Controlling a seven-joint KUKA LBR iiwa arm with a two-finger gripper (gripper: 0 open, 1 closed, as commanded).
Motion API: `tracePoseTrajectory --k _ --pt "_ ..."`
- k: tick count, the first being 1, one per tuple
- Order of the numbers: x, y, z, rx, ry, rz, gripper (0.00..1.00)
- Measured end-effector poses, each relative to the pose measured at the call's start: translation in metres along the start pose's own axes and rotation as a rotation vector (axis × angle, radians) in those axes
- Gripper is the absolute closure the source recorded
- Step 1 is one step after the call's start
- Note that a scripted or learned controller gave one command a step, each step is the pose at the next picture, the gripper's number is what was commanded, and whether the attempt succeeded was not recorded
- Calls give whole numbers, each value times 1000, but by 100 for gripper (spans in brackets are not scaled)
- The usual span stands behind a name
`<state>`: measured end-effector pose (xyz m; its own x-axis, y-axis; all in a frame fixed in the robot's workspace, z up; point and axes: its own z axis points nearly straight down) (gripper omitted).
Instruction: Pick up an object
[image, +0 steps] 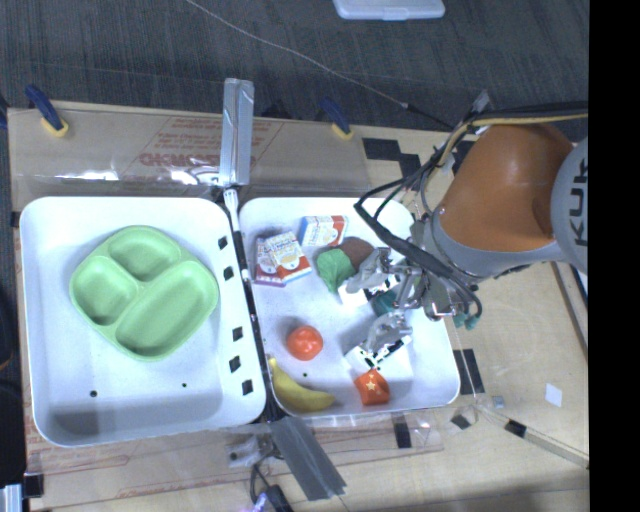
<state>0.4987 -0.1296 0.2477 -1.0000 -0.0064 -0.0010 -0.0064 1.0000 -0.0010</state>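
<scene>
Over the right bin (330, 312), toward its right-hand wall: the tool (388, 300), hanging from a grey arm (500, 200) with a broad orange band. Sits low among the things there, with black cables (400, 185) looped above the wrist. Cannot tell whether spread or pressed together; too much metal and wire tangled in that spot to read it. Nothing visibly pinched.

In the same bin, along the far side: a small red-and-white carton (280, 257) by the divider, and a second carton (322, 230) with blue and orange print just beside it. Next to these, a green lump (335, 268) touching a brown rounded piece (357, 248), both right up against the tool's near edge. Under the tool, a white-and-black item (385, 350), too small to name. Toward the middle of the floor, a red tomato (305, 342), well apart from the cartons. In the near corner, a yellow banana (298, 395) lying against the wall by the divider, and a small red piece (372, 387) near it on the right.

In the left bin (60, 400): a light green divided plate (145, 290) with three compartments, lying flat.

Both bins side by side on a wooden bench (520, 330), with blue clamps (45, 110) at the far edge and a metal bar (237, 130) rising between the bins. Beyond the bench, at the top, a flat white lid-like object (390, 8).
</scene>
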Motion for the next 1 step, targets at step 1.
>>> tracePoseTrajectory --k 1 --pt "-52 -32 105 -4 7 -207 0"
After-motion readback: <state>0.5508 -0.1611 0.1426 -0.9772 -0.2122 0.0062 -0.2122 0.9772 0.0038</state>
